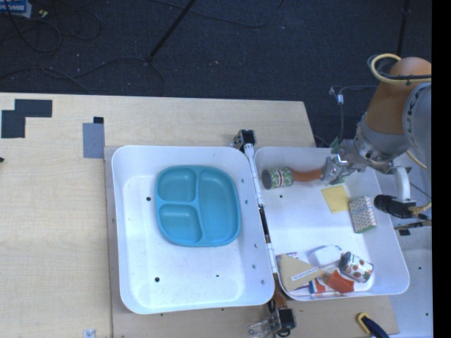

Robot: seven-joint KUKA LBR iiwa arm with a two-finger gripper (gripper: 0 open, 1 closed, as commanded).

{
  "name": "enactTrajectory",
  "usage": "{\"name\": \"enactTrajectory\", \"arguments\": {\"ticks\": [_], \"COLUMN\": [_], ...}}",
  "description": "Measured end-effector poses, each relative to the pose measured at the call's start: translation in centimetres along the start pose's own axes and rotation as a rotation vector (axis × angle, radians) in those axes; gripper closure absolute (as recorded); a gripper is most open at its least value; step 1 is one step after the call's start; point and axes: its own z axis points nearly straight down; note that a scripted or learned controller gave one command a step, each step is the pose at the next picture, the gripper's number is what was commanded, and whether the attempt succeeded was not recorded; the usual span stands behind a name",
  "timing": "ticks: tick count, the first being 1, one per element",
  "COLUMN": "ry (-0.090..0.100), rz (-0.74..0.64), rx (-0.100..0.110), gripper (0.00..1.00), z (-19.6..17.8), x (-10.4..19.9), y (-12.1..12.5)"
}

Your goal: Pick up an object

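Note:
My gripper [333, 169] hangs low over the far part of the right bin [394, 255], at the right end of an orange carrot-like piece [306, 176]. Whether it touches that piece is hard to tell. A small green-labelled can [277, 178] lies on its side just left of the orange piece. A yellow sponge [336, 198] lies right below the gripper, with a grey speckled block [362, 213] to its right. At the bin's near edge sits a pile: a brown wedge [292, 266], a spotted mug [356, 266], an orange piece [341, 282] and white items.
The left bin [134, 273] holds a teal divided plate [196, 205]. A ridge [257, 203] separates the two bins. The grey arm with its orange band [387, 108] comes in from the right, over the right bin's far corner.

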Motion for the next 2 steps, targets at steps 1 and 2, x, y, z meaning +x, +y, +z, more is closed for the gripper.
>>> {"name": "enactTrajectory", "arguments": {"ticks": [1, 2], "ry": [0.0, 0.001], "rz": [0.001, 0.002], "rx": [0.001, 0.003], "gripper": [1.0, 1.0], "z": [-1.1, 0.3], "x": [-2.9, 1.1], "y": [-1.9, -7.3]}}
